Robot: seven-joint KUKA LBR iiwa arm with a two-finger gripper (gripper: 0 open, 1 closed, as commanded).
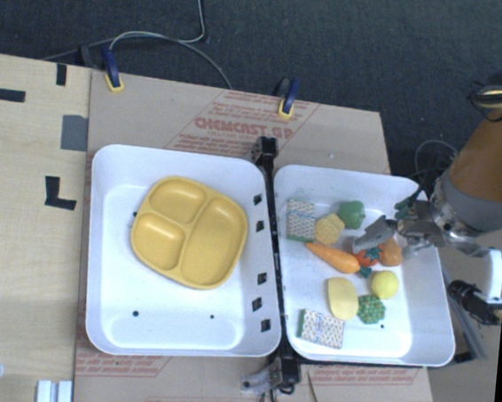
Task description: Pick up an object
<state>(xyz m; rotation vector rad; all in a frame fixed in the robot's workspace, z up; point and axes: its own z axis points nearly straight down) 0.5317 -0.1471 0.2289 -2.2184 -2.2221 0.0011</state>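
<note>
The task names no single object, so the candidates are the small toy foods lying in the right shallow white plastic bin. Closest to the two-finger metal pincer is a small round orange-brown toy fruit, which sits just beside its tips, on the side toward the arm; whether they touch it I cannot tell. The two fingers stand a little apart, pointing down and toward the left bin, and I see nothing held between them. Just under the tips lies a long orange toy carrot, and a small red piece is near its thick end. Beyond the pincer, toward the far wall of the bin, there are a green toy pepper, a yellow toy corn cob and a small checked cloth-like packet. On the near side lie a round yellow toy lemon, a green toy broccoli, a pale yellow rounded piece and a second patterned packet. Well apart, in the left white bin, rests a yellow plastic divided plate.
</note>
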